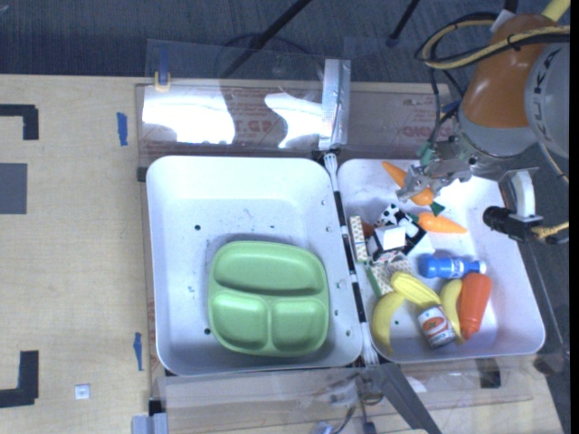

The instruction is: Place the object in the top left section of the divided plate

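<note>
A green divided plate [269, 298] lies in the left bin [172, 197], with one wide section on its far side and two smaller ones on its near side; nothing rests on it. My gripper [423, 188] hangs over the far part of the right bin [520, 333], just above a small orange piece [395, 172] and close to an orange carrot [441, 224]. Whether anything is in its grasp is too small to make out.
The right bin also holds a black-and-white item [394, 231], a blue bottle [448, 266], a banana [391, 313], a small can [436, 325] and an orange-red vegetable [473, 301]. A clear wall [235, 107] stands behind the left bin. Cables [470, 39] loop above the arm.
</note>
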Controlling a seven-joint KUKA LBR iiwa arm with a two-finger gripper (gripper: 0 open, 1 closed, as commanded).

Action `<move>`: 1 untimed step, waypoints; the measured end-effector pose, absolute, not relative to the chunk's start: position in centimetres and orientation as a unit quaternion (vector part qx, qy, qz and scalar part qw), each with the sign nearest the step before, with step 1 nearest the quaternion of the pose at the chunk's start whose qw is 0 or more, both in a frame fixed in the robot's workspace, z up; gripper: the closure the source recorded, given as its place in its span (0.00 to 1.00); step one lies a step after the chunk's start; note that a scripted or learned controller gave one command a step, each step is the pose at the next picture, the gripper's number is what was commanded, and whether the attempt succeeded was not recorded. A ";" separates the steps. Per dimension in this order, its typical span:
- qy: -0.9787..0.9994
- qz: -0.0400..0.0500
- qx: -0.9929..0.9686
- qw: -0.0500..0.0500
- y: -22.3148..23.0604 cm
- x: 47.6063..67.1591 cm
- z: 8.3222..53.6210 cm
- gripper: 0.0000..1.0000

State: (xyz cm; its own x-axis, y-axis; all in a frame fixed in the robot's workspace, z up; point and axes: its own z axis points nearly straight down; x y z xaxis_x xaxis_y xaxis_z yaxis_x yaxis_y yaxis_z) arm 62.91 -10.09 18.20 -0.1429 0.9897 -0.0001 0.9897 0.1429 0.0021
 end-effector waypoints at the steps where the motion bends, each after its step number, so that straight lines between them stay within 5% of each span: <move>1: 0.738 0.000 0.675 -0.001 -4.9 60.6 18.4 1.00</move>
